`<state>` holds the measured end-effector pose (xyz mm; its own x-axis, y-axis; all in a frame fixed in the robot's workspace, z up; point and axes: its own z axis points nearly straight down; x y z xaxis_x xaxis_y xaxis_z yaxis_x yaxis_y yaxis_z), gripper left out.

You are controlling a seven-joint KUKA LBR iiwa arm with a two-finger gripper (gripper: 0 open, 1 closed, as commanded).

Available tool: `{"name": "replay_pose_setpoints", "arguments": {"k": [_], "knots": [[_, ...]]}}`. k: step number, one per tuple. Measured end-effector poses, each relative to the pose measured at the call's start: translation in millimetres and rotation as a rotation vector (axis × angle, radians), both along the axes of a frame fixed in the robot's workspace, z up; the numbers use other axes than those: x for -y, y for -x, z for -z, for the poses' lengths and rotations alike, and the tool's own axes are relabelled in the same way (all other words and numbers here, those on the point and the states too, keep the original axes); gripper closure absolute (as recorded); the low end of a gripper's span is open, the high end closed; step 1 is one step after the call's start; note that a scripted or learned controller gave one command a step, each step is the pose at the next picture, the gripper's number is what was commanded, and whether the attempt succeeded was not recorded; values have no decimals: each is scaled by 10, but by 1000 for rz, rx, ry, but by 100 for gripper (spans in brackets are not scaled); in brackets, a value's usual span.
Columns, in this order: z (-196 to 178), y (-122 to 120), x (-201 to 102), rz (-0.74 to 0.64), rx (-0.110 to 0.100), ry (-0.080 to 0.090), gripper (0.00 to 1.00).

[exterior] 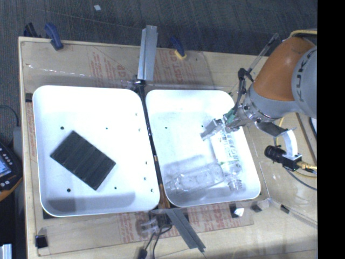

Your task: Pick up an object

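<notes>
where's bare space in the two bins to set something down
Left bin: bare along its far side and its right side, around the dark ribbed pad. Right bin: bare in its far-left part. Crowded near-right, where clear plastic bottles lie under the gripper.

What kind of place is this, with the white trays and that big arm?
Probably a robotics lab's test bench. A grey and orange robot arm reaches over two white bins clamped to a wooden bench, with practice things inside: a dark ridged pad and clear plastic bottles.
</notes>
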<state>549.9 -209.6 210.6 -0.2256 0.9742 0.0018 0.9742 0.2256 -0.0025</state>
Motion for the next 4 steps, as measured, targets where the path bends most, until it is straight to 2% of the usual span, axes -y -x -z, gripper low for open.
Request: {"name": "replay_pose_setpoints", "arguments": {"k": [2, 3, 4], "knots": [[0, 0, 1, 0, 0, 0, 0], [337, -322, 7, 0, 1, 2, 0], [277, -17, -2, -14, 0, 1, 0]]}}
